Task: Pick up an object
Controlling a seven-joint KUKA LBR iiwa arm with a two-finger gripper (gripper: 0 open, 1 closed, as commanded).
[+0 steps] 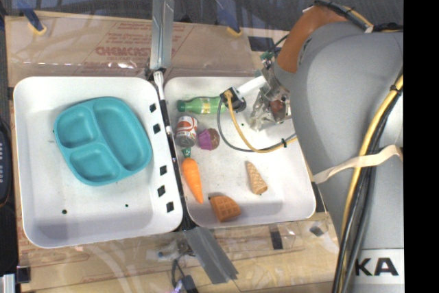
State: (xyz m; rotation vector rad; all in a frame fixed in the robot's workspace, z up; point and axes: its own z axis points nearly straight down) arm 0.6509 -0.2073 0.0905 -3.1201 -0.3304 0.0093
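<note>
Two white bins sit side by side on a bench covered with clear sheeting, viewed from above at a slant. Left bin [41, 216] holds a teal divided plate [103, 139]. Right bin [288, 206] holds the loose items: a green bottle [200, 105] lying flat along the far wall, a small can [186, 127] and a purple ball [208, 140] against the divider, a carrot [192, 178] below them, a waffle piece [225, 208] near the front wall, and a cone [256, 178] in open floor.

Arm enters from the right, its grey body overhanging the right bin's far right corner. Gripper [264, 113] is low in that corner, with a yellow cable looping beside it. Finger state: cannot tell; the tips are confused with cabling and a dark reddish patch, and nothing can be confirmed as held.

Governing relation: no item lies under the gripper. The bottle is the nearest candidate, lying to the gripper's left in this view, its long axis running left-right along the far wall and its cap end pointing toward the gripper. The cone is next nearest, toward the front wall, its long axis running roughly front to back with a slight tilt.

Assessment: pick not yet made. A grasp on the bottle would likely call for fingers closing across its narrow width; the adjacent wall may limit clearance.
</note>
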